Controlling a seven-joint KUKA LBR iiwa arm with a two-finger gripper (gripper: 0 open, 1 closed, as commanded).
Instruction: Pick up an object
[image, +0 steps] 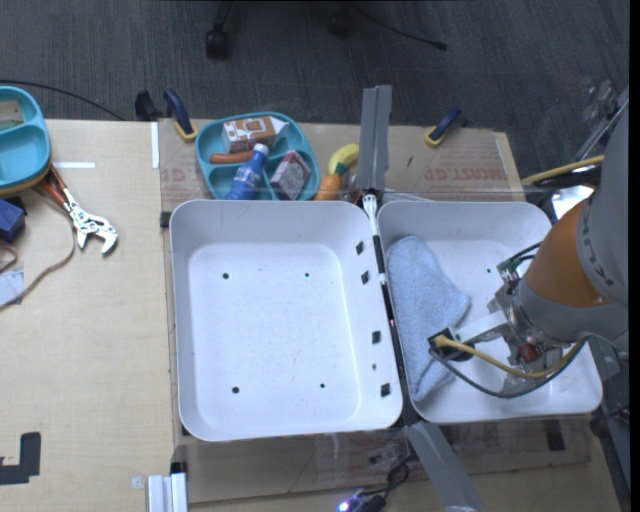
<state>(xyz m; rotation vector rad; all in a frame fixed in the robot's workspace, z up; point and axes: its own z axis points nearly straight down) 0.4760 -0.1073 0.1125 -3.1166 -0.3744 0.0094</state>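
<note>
A pale blue-grey cloth lies crumpled along the left side of the right bin, running from near the back wall down toward the front. My gripper is low over the right half of that bin, just right of the cloth's lower end, under the grey arm and its orange band. The arm hides the bin floor beneath it.
The left bin adjoins the right one along a grey divider. Behind the bins a teal tray holds a bottle, a box and small packets, with orange and yellow items beside it. A wrench lies at far left.
</note>
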